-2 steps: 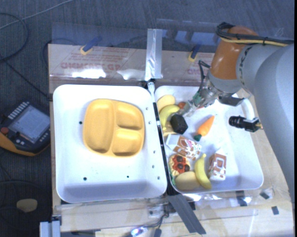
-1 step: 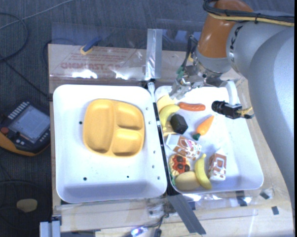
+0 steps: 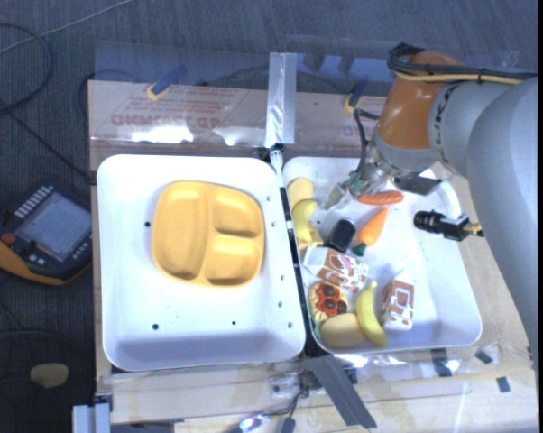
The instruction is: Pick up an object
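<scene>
Hovering my gripper [image 3: 354,188] just above a slim orange carrot [image 3: 373,227] with green tip; its grip, I cannot tell.

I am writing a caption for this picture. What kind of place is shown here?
Probably a robotics lab test bench, not a kitchen: a grey robot arm reaches over two white bins, the food in the right bin looks like toys, such as a carrot, and a control pendant lies on the carpet.

- left bin [image 3: 127,332] has just a yellow divided tray [image 3: 208,233] in it
- right bin [image 3: 452,314] is packed with toy food, carrots [image 3: 377,213] and a banana [image 3: 371,314]
- tool [image 3: 357,186] sits low over the right bin's far end
</scene>
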Robot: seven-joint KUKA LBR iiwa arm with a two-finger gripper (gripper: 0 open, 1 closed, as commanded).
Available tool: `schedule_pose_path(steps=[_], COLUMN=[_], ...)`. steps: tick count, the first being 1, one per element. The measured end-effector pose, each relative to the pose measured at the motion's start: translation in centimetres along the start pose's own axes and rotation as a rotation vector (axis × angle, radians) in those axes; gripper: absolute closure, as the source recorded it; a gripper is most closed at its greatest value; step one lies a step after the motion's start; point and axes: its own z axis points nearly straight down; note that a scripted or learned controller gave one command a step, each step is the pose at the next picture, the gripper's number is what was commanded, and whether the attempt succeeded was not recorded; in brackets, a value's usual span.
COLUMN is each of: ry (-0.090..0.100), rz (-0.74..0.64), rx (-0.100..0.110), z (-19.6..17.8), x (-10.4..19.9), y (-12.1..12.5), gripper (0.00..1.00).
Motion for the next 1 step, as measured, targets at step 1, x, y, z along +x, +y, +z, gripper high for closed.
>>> schedule_pose_path(steps=[1], ry=[0.000], rz=[-0.161], rx=[0.000], z=[0.02], x=[-1.39], y=[0.28], gripper=[1.00])
